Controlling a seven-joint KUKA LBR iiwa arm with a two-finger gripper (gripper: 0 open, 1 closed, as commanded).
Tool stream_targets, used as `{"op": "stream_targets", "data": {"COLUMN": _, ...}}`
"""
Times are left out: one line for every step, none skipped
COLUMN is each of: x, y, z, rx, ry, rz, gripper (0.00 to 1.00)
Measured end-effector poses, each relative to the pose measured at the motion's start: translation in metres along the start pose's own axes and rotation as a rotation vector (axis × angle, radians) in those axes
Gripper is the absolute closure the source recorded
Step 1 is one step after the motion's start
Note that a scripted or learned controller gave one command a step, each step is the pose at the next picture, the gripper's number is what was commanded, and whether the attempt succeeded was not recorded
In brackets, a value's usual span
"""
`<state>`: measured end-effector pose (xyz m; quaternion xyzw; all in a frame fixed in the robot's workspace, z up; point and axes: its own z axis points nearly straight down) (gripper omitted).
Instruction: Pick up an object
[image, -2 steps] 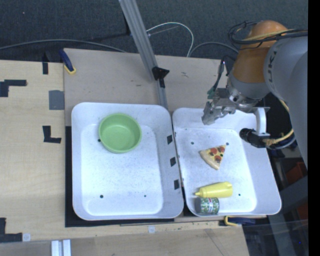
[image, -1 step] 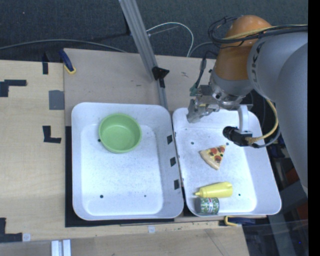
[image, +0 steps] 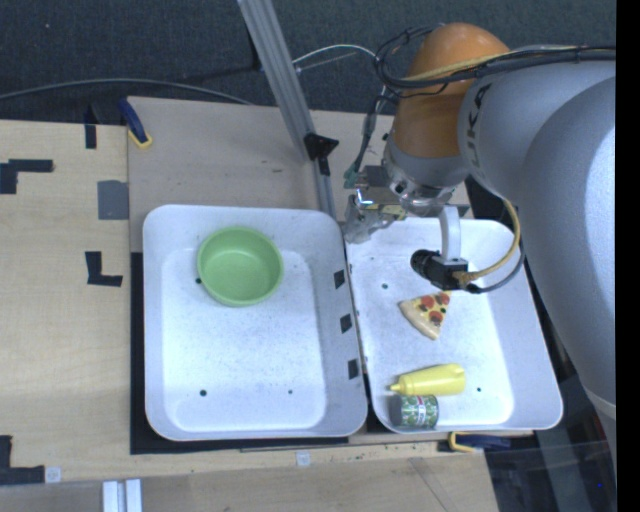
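My gripper (image: 364, 218) hangs over the far left corner of the right bin (image: 500, 300), close to the divide between the two bins. A pizza slice toy (image: 426, 313) lies mid-bin, below and to the right of the gripper and apart from it. Near the front wall lie a yellow mustard bottle (image: 430, 380) on its side and a small green can (image: 414, 411) just in front of it. A green bowl (image: 238, 265) stands upright in the far part of the left bin (image: 250, 390). I see nothing in the gripper.
A slanted metal pole (image: 285, 90) rises behind the bins, just left of the gripper. The bulky grey arm (image: 560, 170) covers the right bin's far right side. A black cable fitting (image: 440, 268) hangs from the wrist above the pizza slice.
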<state>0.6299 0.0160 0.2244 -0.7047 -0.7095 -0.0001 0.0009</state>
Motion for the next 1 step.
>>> {"op": "stream_targets", "data": {"x": 0.0487, "y": -0.0051, "z": -0.0088, "rx": -0.001, "ry": 0.0, "rz": 0.0, "gripper": 1.0}}
